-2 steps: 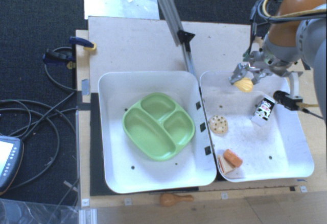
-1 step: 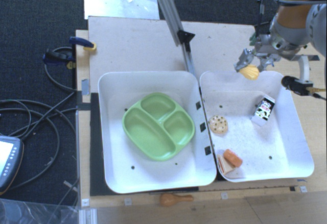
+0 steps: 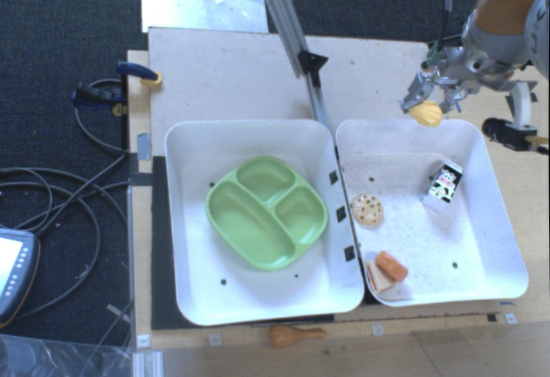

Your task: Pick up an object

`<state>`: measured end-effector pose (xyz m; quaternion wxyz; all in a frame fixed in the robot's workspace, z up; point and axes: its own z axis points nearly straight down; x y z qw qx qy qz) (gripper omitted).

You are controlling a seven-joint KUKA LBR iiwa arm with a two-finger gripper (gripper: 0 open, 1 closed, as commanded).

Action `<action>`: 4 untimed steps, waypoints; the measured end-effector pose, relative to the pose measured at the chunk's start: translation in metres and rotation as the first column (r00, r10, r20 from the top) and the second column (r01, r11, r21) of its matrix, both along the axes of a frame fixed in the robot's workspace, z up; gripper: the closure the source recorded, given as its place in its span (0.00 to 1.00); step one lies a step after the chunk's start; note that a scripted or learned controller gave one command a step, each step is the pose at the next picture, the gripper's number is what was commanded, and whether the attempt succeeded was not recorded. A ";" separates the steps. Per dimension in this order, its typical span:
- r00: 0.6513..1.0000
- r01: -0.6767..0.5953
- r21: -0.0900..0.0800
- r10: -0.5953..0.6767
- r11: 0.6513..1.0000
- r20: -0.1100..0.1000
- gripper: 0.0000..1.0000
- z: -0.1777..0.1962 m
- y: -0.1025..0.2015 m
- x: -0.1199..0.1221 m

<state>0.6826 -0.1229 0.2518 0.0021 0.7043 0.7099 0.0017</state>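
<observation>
a small yellow object (image 3: 426, 114) was seen clamped between the fingers of the gripper (image 3: 427, 106), lifted above the far rim of the right bin (image 3: 494, 195). inside that bin a little black-and-white carton (image 3: 444, 183), a chocolate chip cookie (image 3: 368, 210) and an orange hot dog in a bun (image 3: 389, 269) were left lying well apart. in the left bin (image 3: 185, 195) a green divided plate (image 3: 267, 210) was set.
</observation>
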 end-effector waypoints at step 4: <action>1.000 -0.003 0.003 0.003 1.000 -0.005 1.00 -0.002 0.192 -0.026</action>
